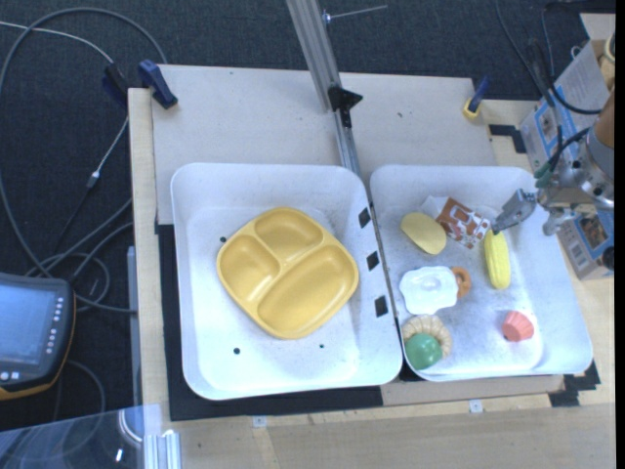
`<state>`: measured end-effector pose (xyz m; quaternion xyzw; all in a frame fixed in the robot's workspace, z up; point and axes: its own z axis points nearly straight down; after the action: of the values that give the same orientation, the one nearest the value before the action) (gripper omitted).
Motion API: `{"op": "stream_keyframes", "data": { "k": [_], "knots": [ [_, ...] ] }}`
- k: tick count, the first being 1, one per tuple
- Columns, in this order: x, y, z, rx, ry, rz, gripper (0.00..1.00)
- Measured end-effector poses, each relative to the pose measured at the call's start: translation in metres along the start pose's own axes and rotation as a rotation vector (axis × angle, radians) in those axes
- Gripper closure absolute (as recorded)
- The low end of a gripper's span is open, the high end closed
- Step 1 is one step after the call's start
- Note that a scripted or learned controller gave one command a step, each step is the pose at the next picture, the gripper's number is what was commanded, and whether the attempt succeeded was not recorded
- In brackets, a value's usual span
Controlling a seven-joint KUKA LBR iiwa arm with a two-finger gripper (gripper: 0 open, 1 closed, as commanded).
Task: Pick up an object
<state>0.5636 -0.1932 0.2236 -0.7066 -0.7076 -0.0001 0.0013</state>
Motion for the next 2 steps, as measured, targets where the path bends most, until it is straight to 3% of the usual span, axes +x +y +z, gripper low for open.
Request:
{"op": "stream_keyframes", "data": {
  "k": [1,2],
  "knots": [
    [0.000,0.000,0.000,0.000,0.000,0.000,0.00],
    [-0.007,-0.009,0.054,0.006,0.001,0.002,0.00]
  ]
}}
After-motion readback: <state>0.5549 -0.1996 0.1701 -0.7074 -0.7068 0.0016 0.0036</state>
